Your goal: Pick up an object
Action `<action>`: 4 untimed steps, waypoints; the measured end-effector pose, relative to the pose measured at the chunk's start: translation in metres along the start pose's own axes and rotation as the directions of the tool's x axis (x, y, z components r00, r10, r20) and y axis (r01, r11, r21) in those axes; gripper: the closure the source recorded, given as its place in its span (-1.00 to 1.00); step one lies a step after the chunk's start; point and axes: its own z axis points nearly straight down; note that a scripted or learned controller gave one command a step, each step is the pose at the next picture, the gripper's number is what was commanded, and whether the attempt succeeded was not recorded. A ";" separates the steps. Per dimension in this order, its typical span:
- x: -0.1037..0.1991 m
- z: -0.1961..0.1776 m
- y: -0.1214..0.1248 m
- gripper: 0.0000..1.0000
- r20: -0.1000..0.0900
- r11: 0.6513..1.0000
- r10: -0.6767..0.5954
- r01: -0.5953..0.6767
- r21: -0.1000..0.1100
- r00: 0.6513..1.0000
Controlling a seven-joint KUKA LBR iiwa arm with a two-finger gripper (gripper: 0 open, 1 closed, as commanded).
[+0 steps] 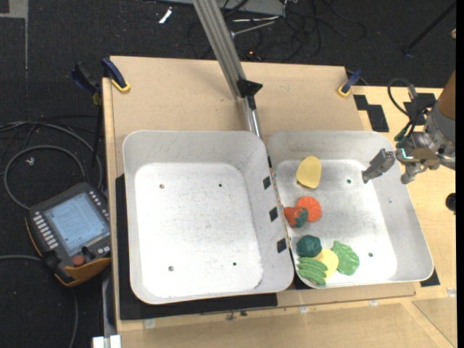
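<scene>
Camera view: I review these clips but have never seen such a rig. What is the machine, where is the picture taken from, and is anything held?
One fixed camera looks down at a slant on a bench bearing two white bins. The robot arm reaches in from the right; its pincer hangs over the right bin's upper right part, with nothing between its fingers. That bin holds toy foods: a yellow piece, a red-orange one, and a green-and-yellow cluster near the front. The left bin lies beside it.
</scene>
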 end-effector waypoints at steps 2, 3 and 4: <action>-0.006 0.060 0.001 -1.00 0.000 1.000 0.003 -0.003 0.002 1.000; -0.012 0.120 0.006 -1.00 0.000 1.000 0.003 -0.003 0.000 1.000; -0.011 0.150 0.007 -1.00 0.001 1.000 0.002 -0.002 -0.004 1.000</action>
